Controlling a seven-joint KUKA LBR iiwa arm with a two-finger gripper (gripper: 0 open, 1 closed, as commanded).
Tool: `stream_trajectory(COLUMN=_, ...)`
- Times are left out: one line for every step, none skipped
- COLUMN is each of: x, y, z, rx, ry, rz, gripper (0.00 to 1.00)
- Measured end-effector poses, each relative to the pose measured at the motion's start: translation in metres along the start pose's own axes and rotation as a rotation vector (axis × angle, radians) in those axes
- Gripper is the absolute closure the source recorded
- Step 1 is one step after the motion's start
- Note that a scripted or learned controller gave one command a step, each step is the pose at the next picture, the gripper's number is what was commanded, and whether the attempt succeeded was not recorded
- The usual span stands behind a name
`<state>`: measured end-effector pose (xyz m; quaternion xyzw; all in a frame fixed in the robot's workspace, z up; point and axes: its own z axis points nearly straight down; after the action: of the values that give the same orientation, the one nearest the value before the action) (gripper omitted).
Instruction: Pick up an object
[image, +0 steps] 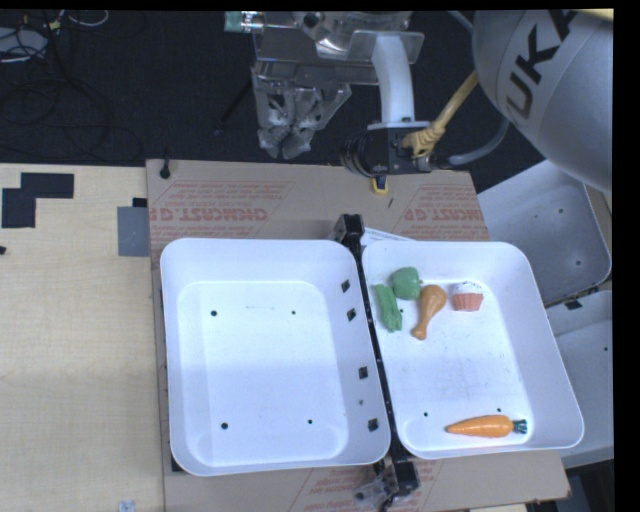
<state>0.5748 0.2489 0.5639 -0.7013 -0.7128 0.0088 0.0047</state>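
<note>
Carrot (484, 427) lies alone near the right bin (545, 330) front wall; looks like light, stiff, smooth plastic, so grip across its thick middle. Drumstick (429, 310), cupcake (467, 296) and two green pieces (396, 294) crowd together at the back. Gripper (290, 125) hangs high behind the bins, grasping nothing; spread unclear.

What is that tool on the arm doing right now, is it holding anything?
Tool: up above the bench behind the bins, nothing between its fingers; whether it is open or shut cannot be told.
</note>
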Motion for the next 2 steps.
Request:
stream_trajectory(x=0.0015, y=-0.0006, z=-0.0089, rx=0.005, ry=-0.001, rz=-0.005, gripper=1.0)
stream_trajectory(x=0.003, y=-0.0011, z=-0.0177, rx=0.009, ry=-0.002, rz=-0.01, gripper=1.0)
